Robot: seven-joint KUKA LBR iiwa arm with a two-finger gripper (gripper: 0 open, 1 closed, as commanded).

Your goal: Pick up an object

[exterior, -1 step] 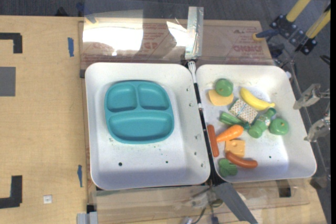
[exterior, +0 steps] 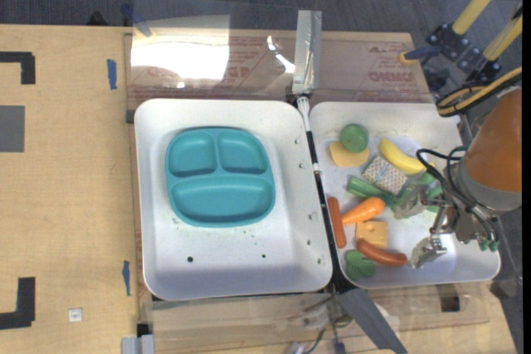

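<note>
Plywood worktop (exterior: 66, 178), black tape marks at far left, grey floor beyond. Left bin (exterior: 149, 261): teal divided plate (exterior: 220, 177). Right bin (exterior: 481, 265) beside it: green ball (exterior: 354, 137), banana (exterior: 400, 155), carrot (exterior: 362, 211), red sausage (exterior: 382, 254), other toy food jumbled, hard to separate. Pincer (exterior: 430, 249) low in right bin, right of sausage; opening unclear, nothing visibly held. Arm cut off at right edge.
</note>
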